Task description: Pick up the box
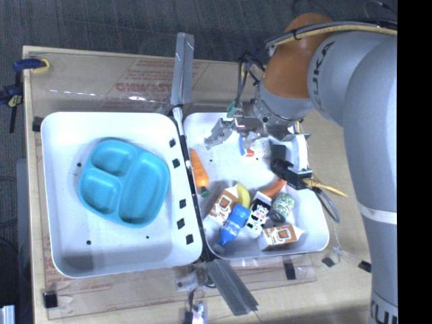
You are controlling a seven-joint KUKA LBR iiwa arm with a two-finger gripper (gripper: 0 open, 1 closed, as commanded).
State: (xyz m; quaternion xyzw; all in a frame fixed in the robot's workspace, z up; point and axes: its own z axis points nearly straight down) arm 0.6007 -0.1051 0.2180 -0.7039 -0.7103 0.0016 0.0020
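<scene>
Box [280, 235]: small carton, white and brown with a picture printed on its face, lying tilted at the lower right of the right bin [314, 238], against the bin's lower rim. A second, similar carton [221, 206] lies left of it, past the blue bottle [231, 225] and a black-and-white cow-print carton [257, 216]. A yellow banana [242, 195] and a green patterned ball [284, 205] sit just above this cluster, and an orange carrot [200, 172] lies along the bin's left wall.

Hand [233, 128] is in the upper part of the right bin, toward upper centre of the frame, well apart from the box, which lies below and to the right of it. Cannot tell whether the hand is clenched or released; nothing visible in its grip. Grey arm [351, 73] with an orange band enters from the right.

Left bin [61, 248] holds a blue divided tray [125, 181]. Both bins sit on a brown cardboard-covered counter [101, 73]; dark carpet floor [101, 12] across the top of the frame.
</scene>
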